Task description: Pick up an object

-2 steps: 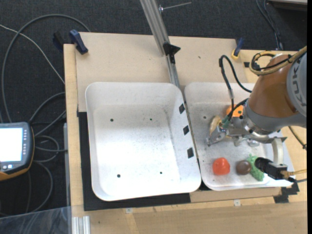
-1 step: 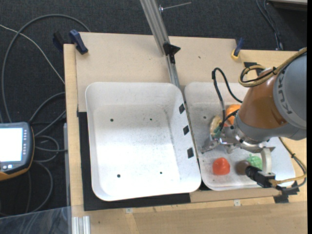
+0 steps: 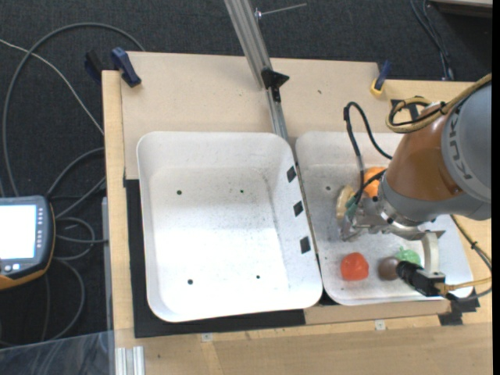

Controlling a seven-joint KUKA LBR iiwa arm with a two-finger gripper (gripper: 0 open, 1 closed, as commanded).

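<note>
Dark grey carpet all around, with a pale wooden desk (image 3: 203,92) in the middle carrying two shallow white plastic bins side by side. The left bin (image 3: 219,225) has just a few dark dots on its floor. The right bin (image 3: 320,155) is where everything's at.

The grey arm with its orange band (image 3: 418,170) comes in from the right and hangs over the right bin. Its tool (image 3: 353,223) is down low near the bin's middle, but can't tell from this angle whether it's apart or together, the wrist blocks most of it.

Stuff in the right bin: a small red rounded object (image 3: 355,266) near the front edge, just below the tool and apart from it. A brown round lump (image 3: 388,269) is just beside the red one. A green bit (image 3: 409,255) peeks out next to that. An orange object (image 3: 373,180) and a pale yellowish piece (image 3: 344,200) sit right up against the arm, partly hidden.

A black cable (image 3: 355,131) loops over the bin's back.
</note>
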